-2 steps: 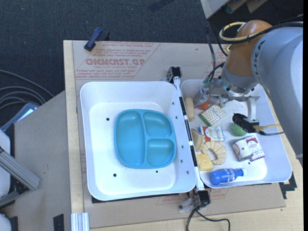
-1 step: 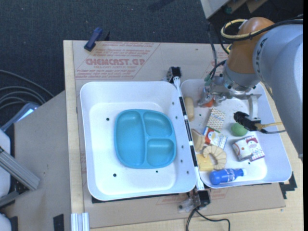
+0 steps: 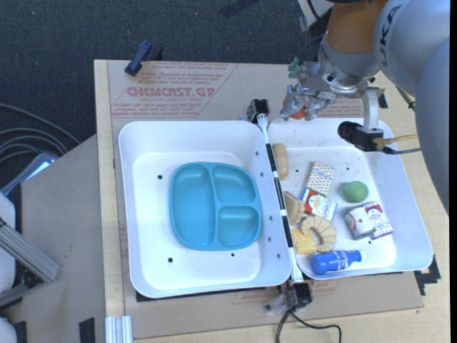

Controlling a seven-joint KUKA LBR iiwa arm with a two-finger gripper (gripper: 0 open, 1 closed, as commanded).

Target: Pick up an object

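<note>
hand [image 3: 305, 104] first: mine hangs over the far rim of the right bin [image 3: 408, 191], near its inner corner, with something small and orange-red showing at its tip. i cannot tell whether that is part of me or a thing caught there, and i cannot tell how my grip stands, so i claim nothing held.

everything i might pick lies nearer the camera than my hand. closest, just below and a touch toward the divider, is the tan bread roll [image 3: 280, 160]. further out come the small patterned carton [image 3: 320, 177], the red-and-white packet [image 3: 318, 204], the green ball [image 3: 355, 191] and the red-labelled can [image 3: 369, 220]. furthest from me, by the near rim, are the yellow-tan pastry pieces [image 3: 314, 233] and the blue bottle [image 3: 335, 261] on its side. off to the far side of the divider sits the left bin [image 3: 143, 213] with a blue divided plate [image 3: 214, 206] (not a likely target, flat as it is).

what worries me: the roll hugs the divider wall, so coming down there i could jam against the rim instead of closing round it. the ball would probably roll off a poorly centred grip. the packet, carton and pastry crowd together, so a descent among them may nudge neighbours or pinch two at once.
</note>
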